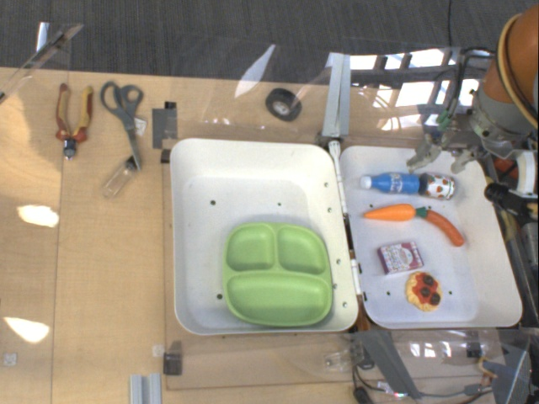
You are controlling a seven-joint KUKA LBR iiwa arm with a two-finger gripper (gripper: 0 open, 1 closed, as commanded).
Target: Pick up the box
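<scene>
Left bin [194, 183]: green divided tray [278, 273].
Box [400, 257]: small, purple, flat in right bin [497, 301], near half, between carrot [390, 213] and pizza toy [424, 291].
Gripper [438, 154]: far edge, above bottle [400, 183]; fingers spread, empty.
Bearing: box lies nearward, slightly left of gripper.

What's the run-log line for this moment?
gripper: above right bin's far edge, holding nothing | box: lying in right bin, untouched | bottle, carrot between gripper and box
</scene>
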